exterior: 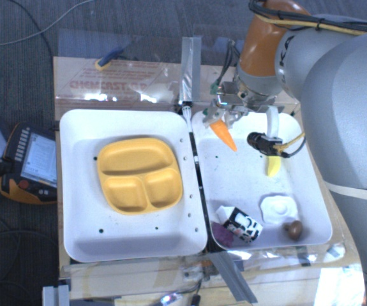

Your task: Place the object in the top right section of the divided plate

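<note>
Starting at the near edge of the right bin (311, 171), you have a black-and-white object (244, 225) lying on a purple piece (220, 234), then a white round item (277, 208) with a small brown ball (292, 229) just beside it at the near right corner. Farther in, a yellow piece (273, 166) lies on the bin floor below a black fitting with a cable on the arm (323, 62).

Look across to the left bin (81, 171) and you see the yellow divided plate (138, 174) sitting in its middle, one long section on the far side and two smaller ones on the near side.

At the far left corner of the right bin, the orange carrot (224, 134) is between the fingers of the gripper (220, 116), which is closed on its thick end, with the tip pointing down toward the bin floor. The carrot is just beside the wall dividing the two bins, well apart from the plate.
</note>
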`<action>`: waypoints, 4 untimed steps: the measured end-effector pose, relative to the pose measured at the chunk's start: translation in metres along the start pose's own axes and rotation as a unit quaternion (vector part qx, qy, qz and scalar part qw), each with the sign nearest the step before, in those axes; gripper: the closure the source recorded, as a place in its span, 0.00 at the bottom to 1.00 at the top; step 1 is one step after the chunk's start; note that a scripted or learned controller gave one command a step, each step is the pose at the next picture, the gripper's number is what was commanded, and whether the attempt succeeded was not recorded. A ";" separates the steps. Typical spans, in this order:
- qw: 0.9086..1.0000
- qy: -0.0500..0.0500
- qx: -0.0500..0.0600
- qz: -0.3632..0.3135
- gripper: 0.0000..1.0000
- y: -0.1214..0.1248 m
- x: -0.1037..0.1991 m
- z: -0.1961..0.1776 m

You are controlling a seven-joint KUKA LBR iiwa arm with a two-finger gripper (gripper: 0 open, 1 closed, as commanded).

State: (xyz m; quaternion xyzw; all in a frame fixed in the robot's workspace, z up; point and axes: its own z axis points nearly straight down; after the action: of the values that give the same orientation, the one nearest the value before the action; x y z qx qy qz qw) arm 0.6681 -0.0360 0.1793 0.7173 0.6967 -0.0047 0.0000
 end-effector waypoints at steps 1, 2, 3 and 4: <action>0.998 0.003 0.000 0.059 1.00 0.000 -0.003 0.000; 0.998 0.002 0.000 0.060 1.00 -0.034 0.082 -0.042; 0.997 0.001 0.001 0.078 1.00 -0.130 0.114 -0.037; 1.000 0.001 0.000 -0.019 1.00 -0.136 0.233 -0.104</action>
State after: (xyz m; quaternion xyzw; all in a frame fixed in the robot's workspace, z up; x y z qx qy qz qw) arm 0.5396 0.2018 0.2825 0.7042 0.7100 -0.0038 -0.0003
